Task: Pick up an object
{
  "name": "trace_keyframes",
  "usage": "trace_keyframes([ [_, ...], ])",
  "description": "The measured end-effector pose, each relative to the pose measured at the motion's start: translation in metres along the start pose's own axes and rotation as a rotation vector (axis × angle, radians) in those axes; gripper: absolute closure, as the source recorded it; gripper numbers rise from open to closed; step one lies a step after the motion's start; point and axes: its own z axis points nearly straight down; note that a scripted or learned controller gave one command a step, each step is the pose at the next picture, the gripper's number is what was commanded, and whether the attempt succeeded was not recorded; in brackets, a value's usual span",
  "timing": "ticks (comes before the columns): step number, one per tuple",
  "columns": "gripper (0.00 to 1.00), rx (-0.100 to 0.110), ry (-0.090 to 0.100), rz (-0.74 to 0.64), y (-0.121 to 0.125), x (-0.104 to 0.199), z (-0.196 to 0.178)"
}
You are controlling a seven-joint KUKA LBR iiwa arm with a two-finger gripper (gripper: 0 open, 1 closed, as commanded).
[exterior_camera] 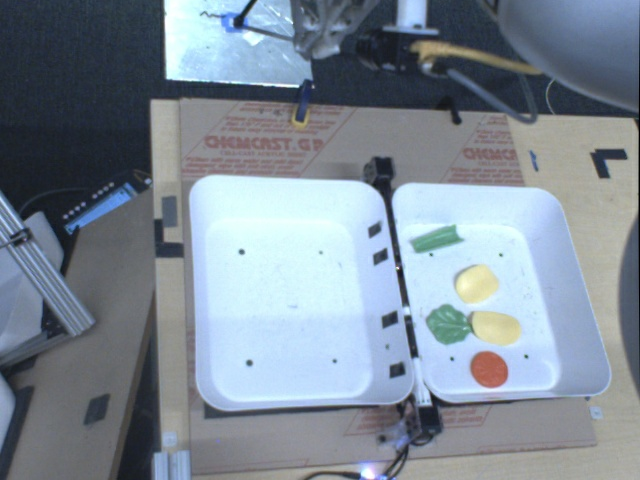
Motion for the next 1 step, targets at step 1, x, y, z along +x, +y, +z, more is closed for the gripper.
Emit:
trace_keyframes([
  [1,1.0,0.0,0.001,-0.002,-0.0408,0.0006,0.0058],
])
